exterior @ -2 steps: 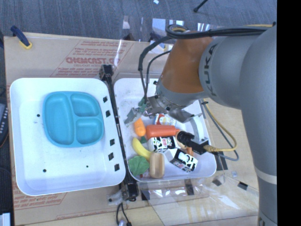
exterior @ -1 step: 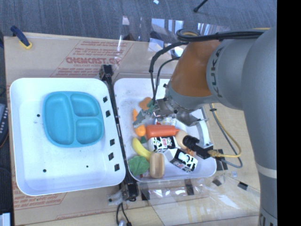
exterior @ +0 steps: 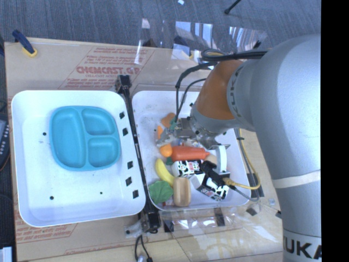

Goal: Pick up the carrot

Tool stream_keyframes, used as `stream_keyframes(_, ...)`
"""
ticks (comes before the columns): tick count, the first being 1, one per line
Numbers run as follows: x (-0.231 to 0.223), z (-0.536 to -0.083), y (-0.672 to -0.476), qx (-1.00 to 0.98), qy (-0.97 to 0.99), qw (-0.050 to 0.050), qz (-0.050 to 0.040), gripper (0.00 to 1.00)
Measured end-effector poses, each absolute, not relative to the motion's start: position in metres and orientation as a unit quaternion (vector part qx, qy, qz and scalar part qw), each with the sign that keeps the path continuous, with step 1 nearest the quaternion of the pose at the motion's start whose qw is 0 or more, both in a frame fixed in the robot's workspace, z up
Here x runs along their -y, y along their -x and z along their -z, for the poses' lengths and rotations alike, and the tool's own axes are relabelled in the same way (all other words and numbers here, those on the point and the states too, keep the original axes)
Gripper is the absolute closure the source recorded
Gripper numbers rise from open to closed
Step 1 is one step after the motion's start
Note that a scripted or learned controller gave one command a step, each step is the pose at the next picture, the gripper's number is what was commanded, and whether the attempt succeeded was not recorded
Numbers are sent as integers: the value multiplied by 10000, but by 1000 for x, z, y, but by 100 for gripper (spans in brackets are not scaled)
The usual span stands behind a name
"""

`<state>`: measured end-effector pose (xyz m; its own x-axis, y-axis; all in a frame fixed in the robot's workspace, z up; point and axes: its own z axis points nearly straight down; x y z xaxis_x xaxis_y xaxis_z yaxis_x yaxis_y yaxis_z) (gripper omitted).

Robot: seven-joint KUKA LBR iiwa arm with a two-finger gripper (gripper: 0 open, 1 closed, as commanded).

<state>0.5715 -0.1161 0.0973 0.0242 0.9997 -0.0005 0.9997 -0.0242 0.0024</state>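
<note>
**Orange carrot lies just under the wrist in the right bin**

Orange and smooth, the carrot (exterior: 188,153) lies on its side in the right bin (exterior: 146,105), its length running left to right, among a heap of toy food. It looks like a light, stiff plastic piece, likely slippery and prone to roll; the best hold would be across its thick middle, pinching the narrow way. A yellow banana (exterior: 163,170) lies just near-left of it, with a green leafy piece (exterior: 160,190) and a tan bread roll (exterior: 181,191) nearer still, and a black-and-white carton (exterior: 188,168) touching its near side. The left bin (exterior: 22,146) holds a blue divided plate (exterior: 85,136).

The arm reaches in from the right, bent down steeply, its orange band above the pile. The jaws (exterior: 182,132) sit just beyond the carrot; whether they are open or closed cannot be told.
</note>
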Motion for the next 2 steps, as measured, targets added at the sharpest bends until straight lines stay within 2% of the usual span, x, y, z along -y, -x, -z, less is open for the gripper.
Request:
stream_keyframes(1, 117, -108, -572, -7017, -7124, 4, 20, 100)
stream_keyframes(2, 96, -137, -568, -7342, -6790, -16, 16, 100)
